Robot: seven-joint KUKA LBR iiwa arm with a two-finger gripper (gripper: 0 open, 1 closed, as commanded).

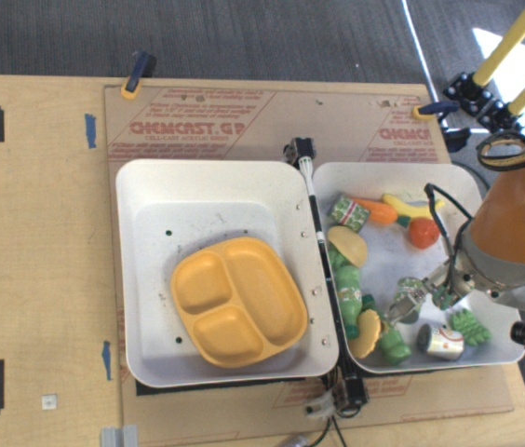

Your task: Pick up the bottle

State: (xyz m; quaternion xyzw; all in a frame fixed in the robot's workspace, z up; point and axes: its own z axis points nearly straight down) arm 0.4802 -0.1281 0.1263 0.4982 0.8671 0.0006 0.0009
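The bottle is green and lies along the left wall of the right bin, between a beige piece above it and a yellow toy below it. My gripper hangs low over the middle of the right bin, to the right of the bottle and apart from it. Its fingers stand open with nothing between them. The orange band and grey wrist cover the bin's right side.
Around the gripper in the right bin are a green can, a carrot, a banana, a tomato, a white cup and green toys. The left bin holds a yellow divided plate.
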